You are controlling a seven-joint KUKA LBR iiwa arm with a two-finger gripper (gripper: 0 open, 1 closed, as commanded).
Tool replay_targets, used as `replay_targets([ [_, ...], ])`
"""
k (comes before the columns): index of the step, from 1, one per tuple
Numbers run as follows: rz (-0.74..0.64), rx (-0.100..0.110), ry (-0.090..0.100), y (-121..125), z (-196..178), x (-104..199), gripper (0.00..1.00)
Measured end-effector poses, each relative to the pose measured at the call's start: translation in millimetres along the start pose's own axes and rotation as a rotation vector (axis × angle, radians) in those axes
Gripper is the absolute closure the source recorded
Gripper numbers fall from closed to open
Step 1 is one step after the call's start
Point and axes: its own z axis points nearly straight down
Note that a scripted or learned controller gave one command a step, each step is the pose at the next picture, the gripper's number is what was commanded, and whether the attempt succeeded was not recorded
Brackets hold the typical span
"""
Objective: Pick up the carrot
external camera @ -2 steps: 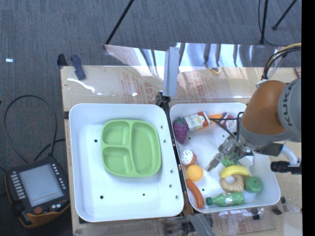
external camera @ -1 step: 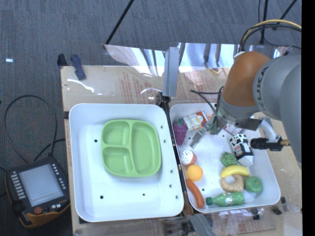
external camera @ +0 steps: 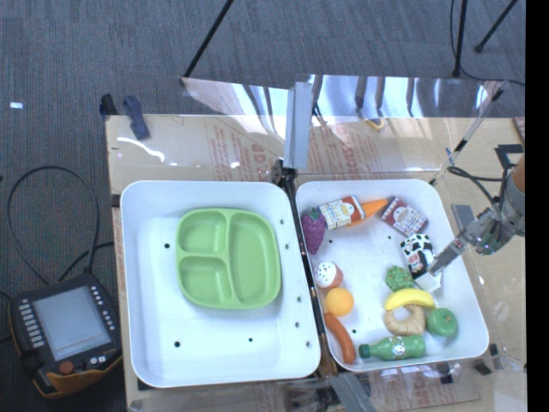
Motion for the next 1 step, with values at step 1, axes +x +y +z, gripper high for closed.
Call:
replay_targets([
  [1, 0.06, -0.018, -0.02, -130.9, -92.1, -34.7, 0.0],
])
